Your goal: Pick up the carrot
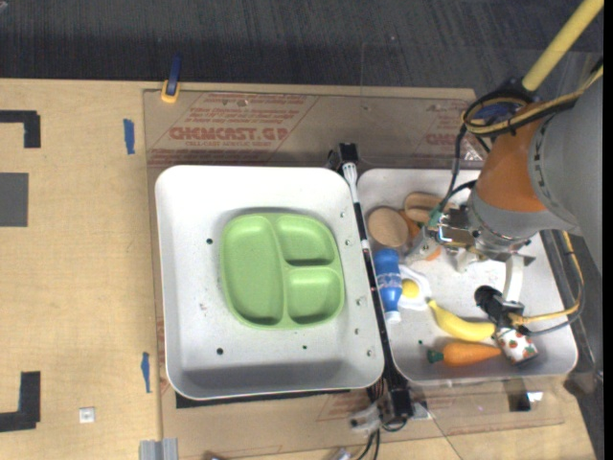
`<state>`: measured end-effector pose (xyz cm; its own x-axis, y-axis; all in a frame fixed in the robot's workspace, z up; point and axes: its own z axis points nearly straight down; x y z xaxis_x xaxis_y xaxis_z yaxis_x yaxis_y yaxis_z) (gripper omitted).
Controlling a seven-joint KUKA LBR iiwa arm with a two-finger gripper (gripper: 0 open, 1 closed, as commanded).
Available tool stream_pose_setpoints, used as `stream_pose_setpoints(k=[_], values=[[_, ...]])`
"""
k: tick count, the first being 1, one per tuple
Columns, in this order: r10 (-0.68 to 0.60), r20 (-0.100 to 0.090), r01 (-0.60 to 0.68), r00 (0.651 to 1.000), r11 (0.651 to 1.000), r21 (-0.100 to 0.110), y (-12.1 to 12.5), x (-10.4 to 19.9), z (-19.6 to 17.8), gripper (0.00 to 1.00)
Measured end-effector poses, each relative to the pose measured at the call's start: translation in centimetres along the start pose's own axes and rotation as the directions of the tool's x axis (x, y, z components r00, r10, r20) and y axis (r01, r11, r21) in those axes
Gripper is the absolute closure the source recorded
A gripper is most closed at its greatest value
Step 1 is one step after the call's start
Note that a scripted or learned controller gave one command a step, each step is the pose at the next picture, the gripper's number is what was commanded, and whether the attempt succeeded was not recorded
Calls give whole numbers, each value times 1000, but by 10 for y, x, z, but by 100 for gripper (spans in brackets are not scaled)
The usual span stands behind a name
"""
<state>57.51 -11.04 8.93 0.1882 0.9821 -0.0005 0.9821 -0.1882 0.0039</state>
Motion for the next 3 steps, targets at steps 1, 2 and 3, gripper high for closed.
stream_pose_setpoints(k=[1,2,3], values=[[215,1,-215,977,977,0,63,-14,2,0],[202,0,-202,979,979,3,4,9,0,0],[198,7,-198,980,980,-4,6,6,-11,100]])
